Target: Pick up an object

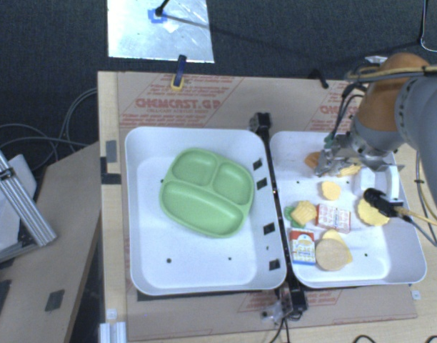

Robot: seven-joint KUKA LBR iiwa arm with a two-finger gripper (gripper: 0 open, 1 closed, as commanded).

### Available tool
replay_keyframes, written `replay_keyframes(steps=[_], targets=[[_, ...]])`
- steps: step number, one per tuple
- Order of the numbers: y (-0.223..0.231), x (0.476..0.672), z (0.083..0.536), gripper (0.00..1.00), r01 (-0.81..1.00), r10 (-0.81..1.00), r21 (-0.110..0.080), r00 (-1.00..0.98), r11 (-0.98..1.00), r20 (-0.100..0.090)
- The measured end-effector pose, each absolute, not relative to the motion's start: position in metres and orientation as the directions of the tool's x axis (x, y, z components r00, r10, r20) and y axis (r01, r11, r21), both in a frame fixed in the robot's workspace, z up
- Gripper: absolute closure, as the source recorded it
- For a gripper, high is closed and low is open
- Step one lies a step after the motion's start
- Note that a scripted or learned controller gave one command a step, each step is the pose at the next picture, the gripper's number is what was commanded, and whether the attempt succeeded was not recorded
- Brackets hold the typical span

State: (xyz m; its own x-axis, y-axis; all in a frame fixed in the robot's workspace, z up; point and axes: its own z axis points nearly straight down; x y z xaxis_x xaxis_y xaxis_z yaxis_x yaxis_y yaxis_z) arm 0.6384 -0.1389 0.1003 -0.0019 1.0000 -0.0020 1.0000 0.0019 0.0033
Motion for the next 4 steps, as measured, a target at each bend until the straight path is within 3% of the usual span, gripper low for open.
replay_keyframes(steps=[2,3,4], targets=[[-0.131,0.635,0.210,1.00,1.000,1.000,0.008,-0.006,0.006,-0.001],[-0.131,0.636,0.226,1.00,1.000,1.000,0.004,-0.006,0.006,0.000],[-0.086,0.629,0.220,1.00,1.000,1.000,0.001,-0.009,0.009,0.001]])
